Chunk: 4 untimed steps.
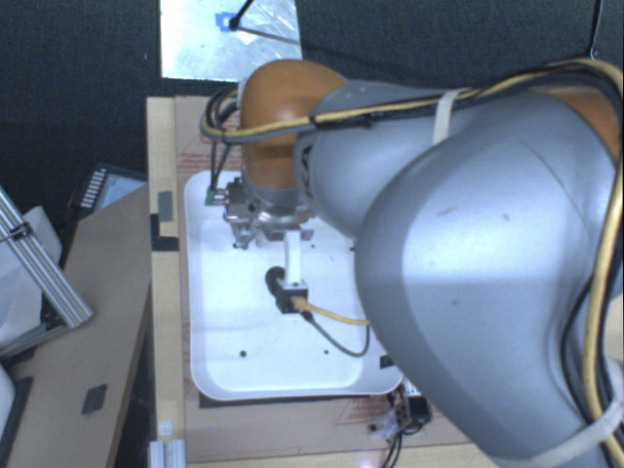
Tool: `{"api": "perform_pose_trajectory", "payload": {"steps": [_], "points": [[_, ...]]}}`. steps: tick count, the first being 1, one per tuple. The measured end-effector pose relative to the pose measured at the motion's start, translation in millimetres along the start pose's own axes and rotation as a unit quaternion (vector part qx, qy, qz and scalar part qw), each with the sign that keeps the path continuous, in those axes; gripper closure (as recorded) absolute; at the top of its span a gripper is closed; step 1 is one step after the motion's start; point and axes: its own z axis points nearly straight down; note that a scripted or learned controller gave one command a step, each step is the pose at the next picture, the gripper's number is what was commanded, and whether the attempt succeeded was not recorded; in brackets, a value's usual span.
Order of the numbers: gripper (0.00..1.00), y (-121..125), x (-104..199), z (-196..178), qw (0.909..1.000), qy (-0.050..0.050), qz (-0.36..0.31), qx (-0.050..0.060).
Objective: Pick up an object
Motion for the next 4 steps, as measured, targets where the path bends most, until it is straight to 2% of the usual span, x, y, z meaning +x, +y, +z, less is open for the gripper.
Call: {"api": "perform_pose_trajectory", "payload": {"steps": [1, 2, 3, 4], "points": [[1.00, 62, 0, -123, 0.9999, 0.003, -0.002, -0.012], [1.00, 4, 0, -34, 1.0000, 0.000, 0.000, 0.001], [1.00, 30, 0, 0, 1.0000, 0.001, -0.001, -0.004], [1.00, 62, 1, 9, 1.0000, 0.002, -0.002, -0.006]]}}
